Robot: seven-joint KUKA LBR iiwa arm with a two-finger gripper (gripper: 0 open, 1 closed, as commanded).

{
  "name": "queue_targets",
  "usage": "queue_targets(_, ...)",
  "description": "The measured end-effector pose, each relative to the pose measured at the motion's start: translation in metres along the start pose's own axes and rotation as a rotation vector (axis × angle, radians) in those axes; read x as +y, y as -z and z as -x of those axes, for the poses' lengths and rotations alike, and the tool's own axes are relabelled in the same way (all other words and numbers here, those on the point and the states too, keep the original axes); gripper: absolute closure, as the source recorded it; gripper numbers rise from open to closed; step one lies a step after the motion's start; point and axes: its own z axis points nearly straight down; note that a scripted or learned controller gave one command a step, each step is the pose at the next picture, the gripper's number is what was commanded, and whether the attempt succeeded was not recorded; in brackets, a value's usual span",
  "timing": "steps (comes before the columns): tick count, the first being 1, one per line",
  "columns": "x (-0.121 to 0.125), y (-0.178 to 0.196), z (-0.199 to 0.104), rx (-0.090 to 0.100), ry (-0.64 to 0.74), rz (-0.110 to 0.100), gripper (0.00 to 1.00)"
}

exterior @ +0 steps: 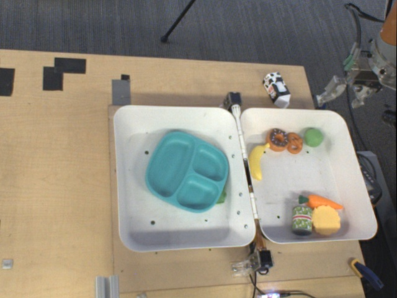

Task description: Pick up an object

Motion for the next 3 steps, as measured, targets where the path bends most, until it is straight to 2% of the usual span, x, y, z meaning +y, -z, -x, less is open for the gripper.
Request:
queue_targets(1, -0.040, -0.079, 0.000, 0.000, 0.345, 0.000, 0.00)
queue_targets(2, -0.156, -0.186, 0.004, -0.003, 0.709, 0.004, 0.00)
queue_targets(3, -0.153, -0.174, 0.003, -0.007, 0.708, 0.011, 1.00)
